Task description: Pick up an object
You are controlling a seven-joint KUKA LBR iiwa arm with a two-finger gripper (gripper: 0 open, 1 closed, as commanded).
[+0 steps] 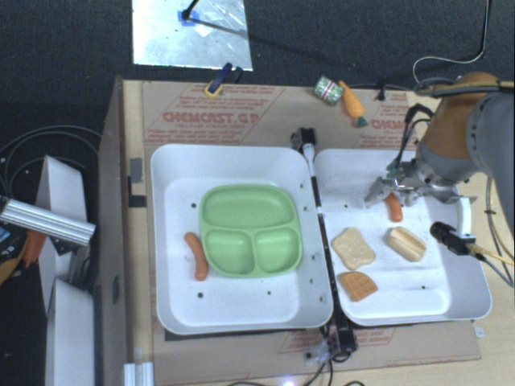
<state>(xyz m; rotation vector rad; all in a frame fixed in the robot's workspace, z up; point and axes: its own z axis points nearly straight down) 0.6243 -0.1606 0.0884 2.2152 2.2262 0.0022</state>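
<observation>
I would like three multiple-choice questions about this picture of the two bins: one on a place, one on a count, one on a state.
1. Where does the green tray lie?
A. left bin
B. right bin
C. on the cardboard behind the bins

2. How many bread-like pieces lie in the right bin?
A. one
B. three
C. five

3. Where is the gripper?
A. over the left bin
B. low in the right bin by the small orange sausage
C. off the bench

Answers:
1 A, the tray sits in the left bin.
2 B, three tan pieces lie there.
3 B, it hangs just above that sausage.
</observation>
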